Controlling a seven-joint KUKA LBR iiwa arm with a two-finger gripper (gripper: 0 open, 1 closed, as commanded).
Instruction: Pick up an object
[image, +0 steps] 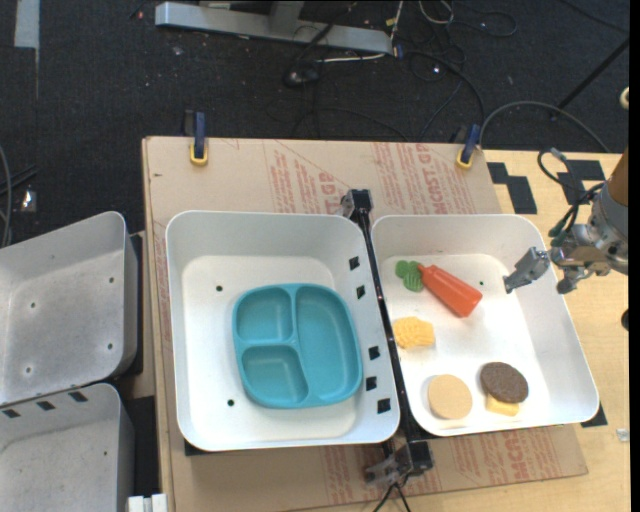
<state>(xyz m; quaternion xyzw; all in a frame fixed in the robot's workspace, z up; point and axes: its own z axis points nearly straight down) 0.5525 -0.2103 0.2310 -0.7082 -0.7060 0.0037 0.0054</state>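
Note:
The right bin (560, 330) holds a toy carrot (445, 286) with a green top near its back left. A yellow corn piece (414, 333) lies by the left wall. A tan round cookie (449, 396) and a brown round cookie on a yellow piece (503, 384) sit near the front. My gripper (546, 270) hangs over the bin's right rim, well right of the carrot. Its two fingers stand apart with nothing between them.
The left bin (200, 300) bears a teal divided plate (296, 344). The bins rest on a cardboard sheet (270, 175) held by two clamps at the back. White bin lids (60, 300) lie off to the left.

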